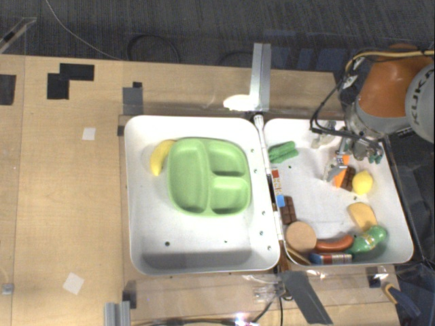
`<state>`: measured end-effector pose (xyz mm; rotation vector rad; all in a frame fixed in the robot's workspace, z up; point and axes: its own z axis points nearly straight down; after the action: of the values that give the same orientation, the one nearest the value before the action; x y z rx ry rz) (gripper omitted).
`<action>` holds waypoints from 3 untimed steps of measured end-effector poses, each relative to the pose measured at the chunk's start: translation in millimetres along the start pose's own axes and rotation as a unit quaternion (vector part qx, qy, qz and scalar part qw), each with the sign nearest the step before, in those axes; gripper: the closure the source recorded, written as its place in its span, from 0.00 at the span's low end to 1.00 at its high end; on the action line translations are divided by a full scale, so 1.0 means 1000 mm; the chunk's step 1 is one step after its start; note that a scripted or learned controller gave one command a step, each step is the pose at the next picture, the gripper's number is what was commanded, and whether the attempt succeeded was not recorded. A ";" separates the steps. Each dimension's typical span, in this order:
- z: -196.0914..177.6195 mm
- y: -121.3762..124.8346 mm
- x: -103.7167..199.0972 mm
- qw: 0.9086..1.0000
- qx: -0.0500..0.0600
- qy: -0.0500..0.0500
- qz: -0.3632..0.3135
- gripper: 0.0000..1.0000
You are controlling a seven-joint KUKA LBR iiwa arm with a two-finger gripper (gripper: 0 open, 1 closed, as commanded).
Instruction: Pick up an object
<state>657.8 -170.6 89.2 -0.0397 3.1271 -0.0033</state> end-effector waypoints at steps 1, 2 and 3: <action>0.001 0.023 0.016 1.000 0.000 0.001 -0.002 0.00; 0.001 0.024 0.020 1.000 0.000 0.001 -0.031 0.00; 0.001 0.032 -0.013 0.998 0.000 0.005 -0.055 0.00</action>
<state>670.3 -137.9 88.6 -0.2129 3.1305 -0.0032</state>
